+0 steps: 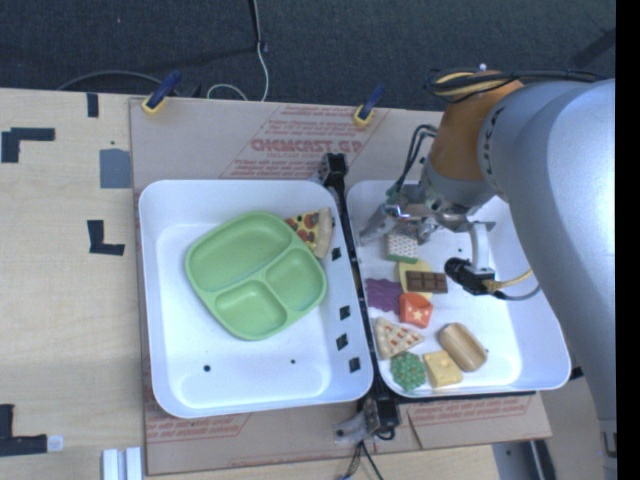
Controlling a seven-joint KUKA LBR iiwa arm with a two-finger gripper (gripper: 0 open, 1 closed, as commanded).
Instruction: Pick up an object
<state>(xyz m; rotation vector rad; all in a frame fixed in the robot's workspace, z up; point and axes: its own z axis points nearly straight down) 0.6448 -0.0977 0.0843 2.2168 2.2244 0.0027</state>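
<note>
tabletop (60, 268), right white bin (530, 363): jaws (405, 223) low over far end, state cannot be told; waffle piece (401, 245) directly beneath, chocolate bar (424, 281) just nearer the camera.

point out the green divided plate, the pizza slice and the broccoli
green divided plate (256, 274): camera view, on the ridge where its three compartments meet
pizza slice (314, 228): camera view, middle of its topped face, beside the plate's rim
broccoli (408, 370): camera view, centre of its green top
</note>
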